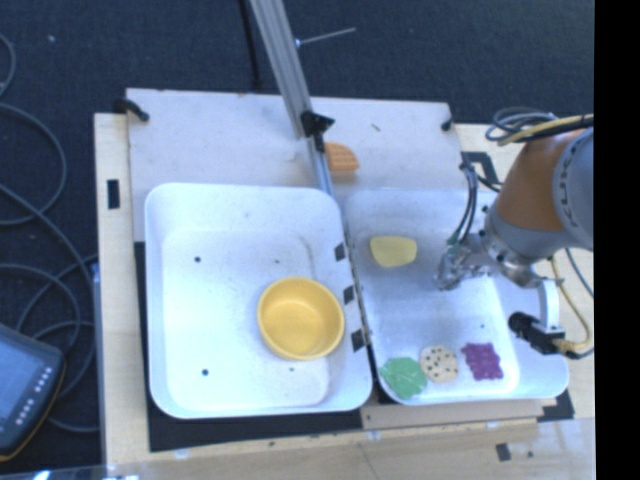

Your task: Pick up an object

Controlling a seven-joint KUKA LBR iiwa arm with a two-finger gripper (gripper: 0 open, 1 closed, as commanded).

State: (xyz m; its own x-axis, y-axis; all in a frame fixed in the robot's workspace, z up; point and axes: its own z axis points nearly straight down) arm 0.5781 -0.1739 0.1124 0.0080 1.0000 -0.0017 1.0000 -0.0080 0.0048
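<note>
Arm [540,193]: reaches in from the right, wrist hanging over the right bin [400,218]
Gripper [452,271]: low over the bin floor, near its middle – the tip is small and dark, and I cannot tell whether it is spread or closed, nor whether anything is in it
Nearest thing: a flat yellow piece [393,251] lying on the floor of the right bin, just beside the gripper on its left, apart from it as far as the view shows
Other choices: a green piece [403,375], a speckled cookie [438,364] and a purple piece [483,360], in a row along the near wall of the same bin, well apart from the gripper
Left bin [200,218]: holds a yellow bowl [300,317], upright, toward the right side (far from the arm's reach just now)
Outside the bins: an orange thing [342,158] on the bench behind them
Step in hand: the approach, I judge – nothing is lifted yet
Next move: probably shift left over the yellow piece, come down square on it, close across its thin edges, then lift
</note>
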